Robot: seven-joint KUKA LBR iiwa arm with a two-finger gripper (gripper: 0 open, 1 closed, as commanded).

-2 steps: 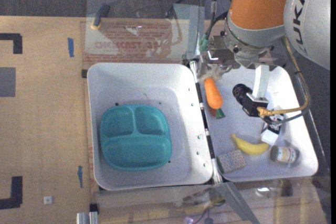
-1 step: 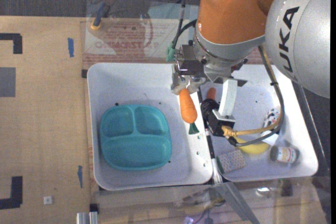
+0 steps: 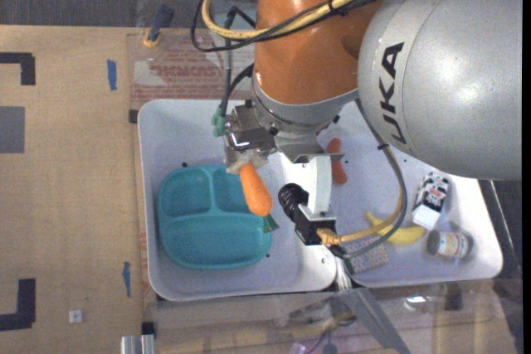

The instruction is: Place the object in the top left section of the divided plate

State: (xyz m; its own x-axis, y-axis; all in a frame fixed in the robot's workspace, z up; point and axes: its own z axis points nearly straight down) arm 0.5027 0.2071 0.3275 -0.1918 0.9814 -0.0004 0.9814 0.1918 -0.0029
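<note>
a carrot (image 3: 255,190) is held in the closed claw (image 3: 242,165), hanging over the right part of the plate (image 3: 192,240). it should be carried to the top left section, lowered close to the surface, and released only once clear of the dividers.

An orange toy carrot (image 3: 255,190) hangs tilted just below the claw (image 3: 242,152), green tip pointing down-right. Beneath it and to the claw's left lies the teal divided plate (image 3: 192,240), flat in the white bin.
</note>
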